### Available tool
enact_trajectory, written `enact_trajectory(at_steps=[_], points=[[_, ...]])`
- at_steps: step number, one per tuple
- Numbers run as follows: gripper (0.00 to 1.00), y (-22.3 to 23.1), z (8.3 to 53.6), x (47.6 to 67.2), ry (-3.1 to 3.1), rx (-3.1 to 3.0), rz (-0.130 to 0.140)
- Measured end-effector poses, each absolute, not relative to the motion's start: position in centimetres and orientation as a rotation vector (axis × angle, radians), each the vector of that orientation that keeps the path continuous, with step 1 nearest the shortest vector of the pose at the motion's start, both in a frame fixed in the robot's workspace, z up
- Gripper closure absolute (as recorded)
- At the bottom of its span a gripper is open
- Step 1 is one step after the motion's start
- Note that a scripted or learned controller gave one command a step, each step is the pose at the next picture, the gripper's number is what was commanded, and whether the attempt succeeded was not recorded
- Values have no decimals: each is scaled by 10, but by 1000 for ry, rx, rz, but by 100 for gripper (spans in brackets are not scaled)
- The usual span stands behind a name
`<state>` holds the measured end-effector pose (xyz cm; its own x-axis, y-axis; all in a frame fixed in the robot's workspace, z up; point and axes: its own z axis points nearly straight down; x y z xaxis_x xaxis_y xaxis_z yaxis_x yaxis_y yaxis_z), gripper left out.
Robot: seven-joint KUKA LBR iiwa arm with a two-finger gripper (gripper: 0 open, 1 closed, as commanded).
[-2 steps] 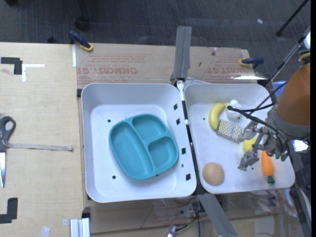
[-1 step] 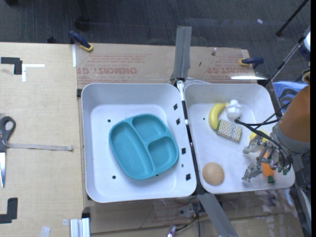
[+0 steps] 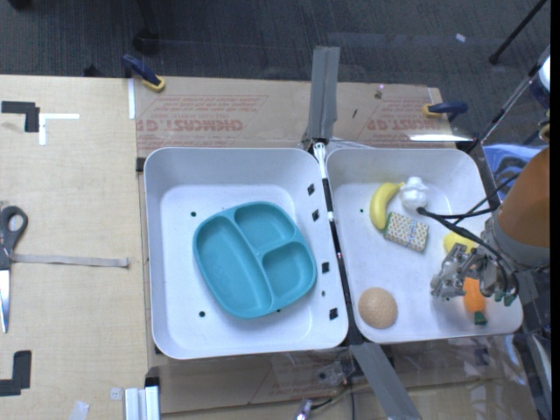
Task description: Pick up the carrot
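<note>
The carrot [image 3: 473,295] is orange with a green end and lies near the front right corner of the right bin [image 3: 411,326]. My gripper [image 3: 453,280] hangs low over the bin floor, right at the carrot's left side. The arm's wrist covers part of the carrot, and whether the two touch is hidden.
The right bin also holds a banana [image 3: 380,205], a white lump [image 3: 411,194], a speckled block [image 3: 407,232], a tan round ball [image 3: 377,308] and a small yellow piece [image 3: 455,244]. A teal divided plate [image 3: 254,259] sits in the left bin [image 3: 166,261]. Scissors [image 3: 9,234] lie at far left.
</note>
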<state>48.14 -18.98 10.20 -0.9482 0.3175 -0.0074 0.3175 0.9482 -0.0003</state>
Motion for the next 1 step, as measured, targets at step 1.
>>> enact_trajectory(at_steps=[1], points=[[100, -117, 176, 480, 3102, 468, 0]])
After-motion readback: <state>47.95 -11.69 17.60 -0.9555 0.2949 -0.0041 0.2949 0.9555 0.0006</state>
